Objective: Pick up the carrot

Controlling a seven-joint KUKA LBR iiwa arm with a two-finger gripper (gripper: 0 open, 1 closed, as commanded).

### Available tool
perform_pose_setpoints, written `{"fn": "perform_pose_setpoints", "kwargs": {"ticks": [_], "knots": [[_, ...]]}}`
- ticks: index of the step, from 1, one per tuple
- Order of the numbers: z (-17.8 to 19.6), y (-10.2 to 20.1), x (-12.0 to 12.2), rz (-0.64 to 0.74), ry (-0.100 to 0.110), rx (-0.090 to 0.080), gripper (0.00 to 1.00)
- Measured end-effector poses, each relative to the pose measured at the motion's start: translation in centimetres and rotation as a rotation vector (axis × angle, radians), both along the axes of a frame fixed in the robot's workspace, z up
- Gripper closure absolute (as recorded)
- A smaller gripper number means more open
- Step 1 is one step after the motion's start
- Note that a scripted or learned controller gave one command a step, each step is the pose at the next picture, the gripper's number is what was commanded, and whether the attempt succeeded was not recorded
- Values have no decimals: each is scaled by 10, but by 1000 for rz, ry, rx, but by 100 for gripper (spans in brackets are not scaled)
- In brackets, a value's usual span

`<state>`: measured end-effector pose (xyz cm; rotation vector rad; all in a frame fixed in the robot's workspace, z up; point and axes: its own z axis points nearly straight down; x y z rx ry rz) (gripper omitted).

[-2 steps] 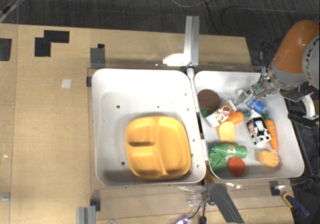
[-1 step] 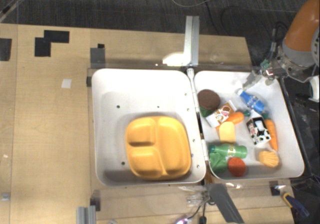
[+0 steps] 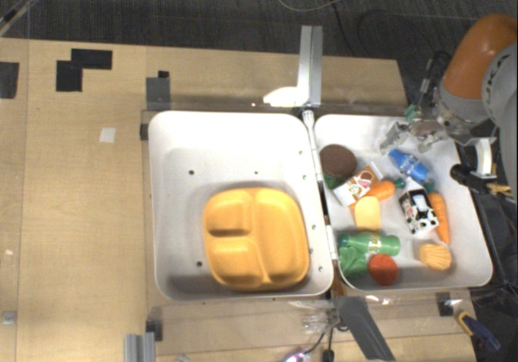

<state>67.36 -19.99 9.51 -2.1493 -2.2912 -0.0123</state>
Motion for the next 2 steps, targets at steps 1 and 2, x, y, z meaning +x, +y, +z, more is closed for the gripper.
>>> {"fn": "perform_pose_setpoints", "kwargs": {"ticks": [1,2], "knots": [[-2,0,0,0,1,1,0],[11,1,2,5,-14,-7,100]]}}
